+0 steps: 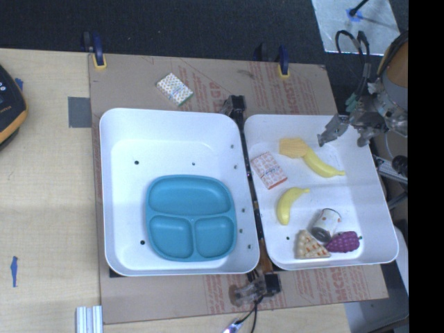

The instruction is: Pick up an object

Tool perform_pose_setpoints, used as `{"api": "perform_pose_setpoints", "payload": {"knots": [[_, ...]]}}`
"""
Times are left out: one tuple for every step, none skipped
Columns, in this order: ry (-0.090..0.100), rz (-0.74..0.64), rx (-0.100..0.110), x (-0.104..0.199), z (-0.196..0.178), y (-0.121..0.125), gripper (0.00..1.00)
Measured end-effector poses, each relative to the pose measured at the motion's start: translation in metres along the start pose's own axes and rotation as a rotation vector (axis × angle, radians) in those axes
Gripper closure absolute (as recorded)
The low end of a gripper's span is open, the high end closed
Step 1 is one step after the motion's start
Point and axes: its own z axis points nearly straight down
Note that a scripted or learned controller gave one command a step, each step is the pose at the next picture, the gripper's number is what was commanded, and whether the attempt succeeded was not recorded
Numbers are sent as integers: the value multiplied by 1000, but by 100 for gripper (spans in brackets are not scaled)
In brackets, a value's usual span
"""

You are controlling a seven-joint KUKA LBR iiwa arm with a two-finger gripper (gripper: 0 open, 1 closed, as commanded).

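The right bin (361,186) holds a small red-and-white packet (268,169), a yellow banana (289,203), a second yellow banana-like piece (311,157), a small metal can (325,223), a waffle wedge (311,245) and purple grapes (343,241). My gripper (345,132) hangs above the bin's far right part, a little right of the upper yellow piece. Its two fingers are spread apart with nothing between them.
The left bin (118,186) carries a blue three-compartment tray (190,216). A small patterned packet (174,88) lies on the cardboard behind the left bin. Clamps sit at the cardboard's edges, and a yellow-black device (8,109) is at the far left.
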Motion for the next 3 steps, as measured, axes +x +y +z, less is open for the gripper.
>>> {"api": "perform_pose_setpoints", "payload": {"knots": [[-2, -3, -1, -2, 36, 31, 0], [0, -3, 2, 1, 120, 54, 0], [0, -1, 1, 23, 144, 54, 0]]}}
